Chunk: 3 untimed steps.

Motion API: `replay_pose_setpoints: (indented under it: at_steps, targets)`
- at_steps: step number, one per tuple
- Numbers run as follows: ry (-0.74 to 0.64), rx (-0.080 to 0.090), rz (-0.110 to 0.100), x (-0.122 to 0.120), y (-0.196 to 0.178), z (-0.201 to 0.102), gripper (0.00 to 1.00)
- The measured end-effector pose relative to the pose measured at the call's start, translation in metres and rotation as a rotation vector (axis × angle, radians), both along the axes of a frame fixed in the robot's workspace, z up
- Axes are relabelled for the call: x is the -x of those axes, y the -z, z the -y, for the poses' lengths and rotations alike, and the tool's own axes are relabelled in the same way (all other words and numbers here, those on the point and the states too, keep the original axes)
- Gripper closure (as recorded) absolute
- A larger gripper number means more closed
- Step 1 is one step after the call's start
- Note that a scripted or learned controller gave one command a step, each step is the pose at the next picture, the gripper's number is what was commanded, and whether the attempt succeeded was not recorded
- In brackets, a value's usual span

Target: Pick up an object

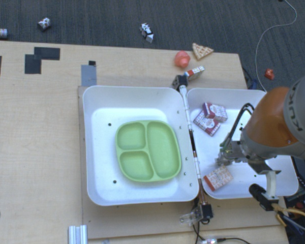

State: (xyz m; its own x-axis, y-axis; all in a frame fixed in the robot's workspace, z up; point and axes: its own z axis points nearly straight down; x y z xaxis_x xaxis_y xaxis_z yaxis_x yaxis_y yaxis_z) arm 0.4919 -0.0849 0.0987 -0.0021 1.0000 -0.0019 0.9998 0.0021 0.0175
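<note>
Two shallow white bins with rounded corners are sitting side by side on a pale wood-grain worktop (35, 136). The left bin (99, 187) is holding one smooth, light green plate (148, 151), a rounded rectangle divided into three compartments, lying flat with its long axis running from upper left to lower right. The right bin (290, 184) is holding two small packets. One packet (210, 118), red and white and crumpled-looking, is lying in the upper left part of that bin, just beside the dividing wall. The second packet (218, 178), flat and rectangular with a reddish speckled print, is lying near the bin's lower left corner, its long axis tilting up toward the right. The grey arm with its orange band (269, 121) is reaching in from the right over the right bin. The gripper (225, 158) is hanging just above the second packet's upper edge; whether contact is being made, and whether the gripper is released or clenched, I cannot tell, as its tip is small and dark against the bin. On the worktop above the bins, one round red ball (182, 59), one triangular tan wedge (202, 50) and one small red and white tube (195, 71) are lying near each other. Dark rectangular patches (40, 59) are marking the worktop's upper left.
</note>
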Motion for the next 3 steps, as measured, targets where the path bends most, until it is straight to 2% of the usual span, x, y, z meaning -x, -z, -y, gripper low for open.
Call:
replay_pose_setpoints:
  at_steps: [1, 2, 3]
  targets:
    - [0.0, 0.0, 0.0, 0.0, 0.0, 0.0, 0.0]
    - [0.002, -0.001, -0.009, 0.003, 0.012, 0.002, 0.0]
    - [0.0, -0.001, -0.003, 0.001, 0.0, 0.001, 1.0]
